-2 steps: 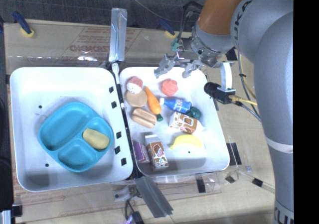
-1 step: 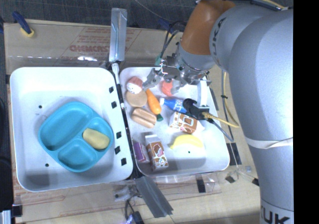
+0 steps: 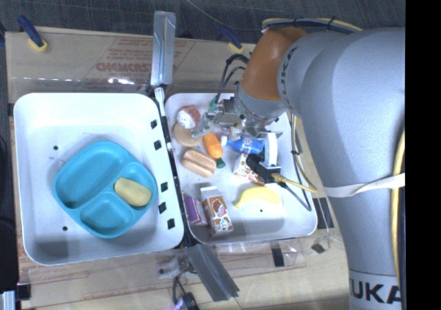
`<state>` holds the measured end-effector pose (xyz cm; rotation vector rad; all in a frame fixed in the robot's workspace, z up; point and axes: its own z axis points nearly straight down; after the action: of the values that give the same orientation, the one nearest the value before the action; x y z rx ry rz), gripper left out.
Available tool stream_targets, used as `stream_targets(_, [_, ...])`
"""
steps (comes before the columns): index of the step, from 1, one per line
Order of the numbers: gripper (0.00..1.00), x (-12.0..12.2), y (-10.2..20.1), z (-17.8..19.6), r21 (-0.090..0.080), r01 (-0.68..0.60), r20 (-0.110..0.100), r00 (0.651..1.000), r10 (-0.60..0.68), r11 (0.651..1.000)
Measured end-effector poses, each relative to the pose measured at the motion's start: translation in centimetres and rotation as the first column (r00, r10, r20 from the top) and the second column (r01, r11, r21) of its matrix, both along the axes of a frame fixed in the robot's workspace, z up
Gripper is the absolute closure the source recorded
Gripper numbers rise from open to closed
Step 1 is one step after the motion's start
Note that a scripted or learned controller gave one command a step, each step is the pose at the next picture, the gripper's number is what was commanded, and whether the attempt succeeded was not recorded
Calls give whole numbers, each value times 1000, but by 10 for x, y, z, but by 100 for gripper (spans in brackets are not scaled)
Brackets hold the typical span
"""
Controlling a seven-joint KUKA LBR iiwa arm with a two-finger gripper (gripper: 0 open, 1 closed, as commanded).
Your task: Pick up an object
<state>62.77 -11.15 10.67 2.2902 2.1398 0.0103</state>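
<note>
One yellow potato (image 3: 133,191) in blue tray (image 3: 79,181)

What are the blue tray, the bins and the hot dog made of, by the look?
Blue tray: likely molded plastic, smooth, soft sheen, rounded compartment walls.
Bins: look like white plastic, semi-gloss, rounded molded corners.
Hot dog: probably toy plastic or rubber; uniform colour, smooth surface. Cannot tell which.

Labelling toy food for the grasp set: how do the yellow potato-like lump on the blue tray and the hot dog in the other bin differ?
The yellow rounded lump is plain yellow; the tan hot dog in its bun shows a reddish sausage. The lump is stubby, the hot dog longer and narrower. The lump sits alone in a compartment of the blue divided tray; the hot dog lies among clutter. Both lie flat, apart from the gripper.
</note>
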Motion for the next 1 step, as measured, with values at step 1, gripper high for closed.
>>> stream_targets(1, [0,-3,8,-5,-11,-232,7,973,232,973])
